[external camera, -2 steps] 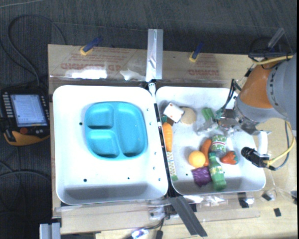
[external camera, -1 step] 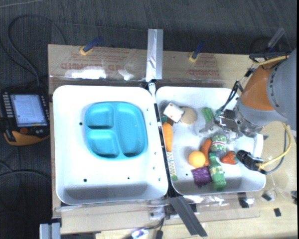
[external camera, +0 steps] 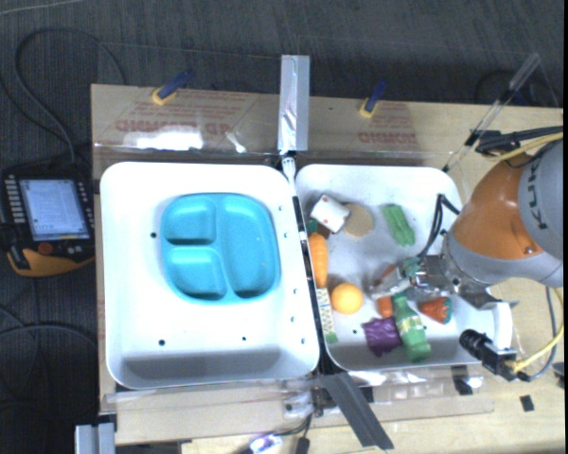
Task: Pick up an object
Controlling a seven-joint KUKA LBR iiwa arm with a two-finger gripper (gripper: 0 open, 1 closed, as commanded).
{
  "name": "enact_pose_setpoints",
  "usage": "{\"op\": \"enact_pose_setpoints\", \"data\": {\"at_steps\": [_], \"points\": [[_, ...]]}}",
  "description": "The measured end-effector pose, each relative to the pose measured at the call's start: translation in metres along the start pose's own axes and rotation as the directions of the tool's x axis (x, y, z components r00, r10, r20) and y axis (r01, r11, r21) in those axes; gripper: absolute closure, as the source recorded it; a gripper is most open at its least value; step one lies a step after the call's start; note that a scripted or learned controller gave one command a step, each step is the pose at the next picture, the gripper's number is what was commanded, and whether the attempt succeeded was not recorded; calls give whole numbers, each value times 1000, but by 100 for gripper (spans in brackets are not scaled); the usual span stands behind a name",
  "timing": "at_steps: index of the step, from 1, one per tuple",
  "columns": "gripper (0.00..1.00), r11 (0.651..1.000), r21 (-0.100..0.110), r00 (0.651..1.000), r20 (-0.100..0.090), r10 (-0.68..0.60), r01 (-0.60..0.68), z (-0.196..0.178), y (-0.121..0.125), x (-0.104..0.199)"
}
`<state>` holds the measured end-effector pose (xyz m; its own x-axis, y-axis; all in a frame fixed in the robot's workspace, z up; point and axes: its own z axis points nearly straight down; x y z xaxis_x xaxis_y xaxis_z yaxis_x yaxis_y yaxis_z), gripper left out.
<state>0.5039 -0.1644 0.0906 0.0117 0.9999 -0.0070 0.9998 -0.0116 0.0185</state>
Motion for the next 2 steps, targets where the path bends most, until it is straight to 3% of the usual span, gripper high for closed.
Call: {"op": "enact_pose_setpoints", "data": {"at_steps": [1, 2], "points": [[100, 1000, 2, 1000, -3, -2, 2, -7, 1, 1], [100, 977, 23, 977, 1, 214, -214, -117, 36, 48]]}}
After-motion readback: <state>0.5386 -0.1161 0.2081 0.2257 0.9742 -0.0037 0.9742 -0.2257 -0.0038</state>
